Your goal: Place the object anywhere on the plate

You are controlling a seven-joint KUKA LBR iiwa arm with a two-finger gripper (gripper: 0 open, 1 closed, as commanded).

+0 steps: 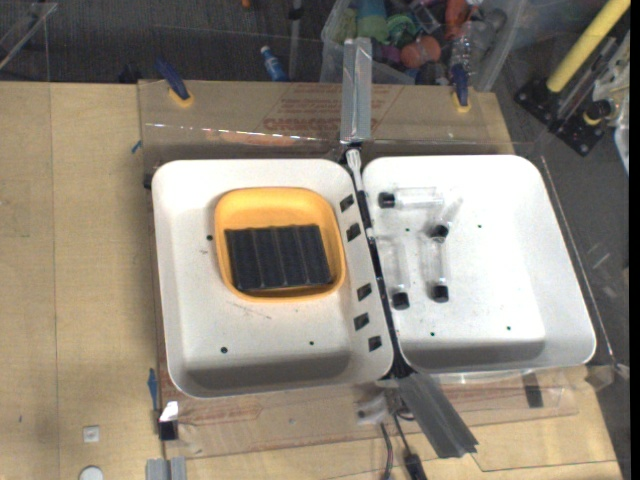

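A black ribbed slab (277,257) is seen lying flat on the orange plate (232,208), inside the left bin (190,338). It is set roughly square in the plate's well, and its edges are kept within the raised rim. Judged from this, the placing looks already done, if the slab is the object meant.

The slab is judged stiff, light and not fragile, most likely moulded plastic or rubber. The ridged top should give some bite, so it is not expected to be very slippery. It is wide and low. A hold is best taken across its shorter span, on two opposite long edges. The plate rim stands close by, so little room is left there.

In the right bin (500,268), clear pieces with black caps (433,258) are scattered. These are hard to make out and look smooth and light.

Both bins are carried on the desk (70,268). The state of the jaws cannot be told.
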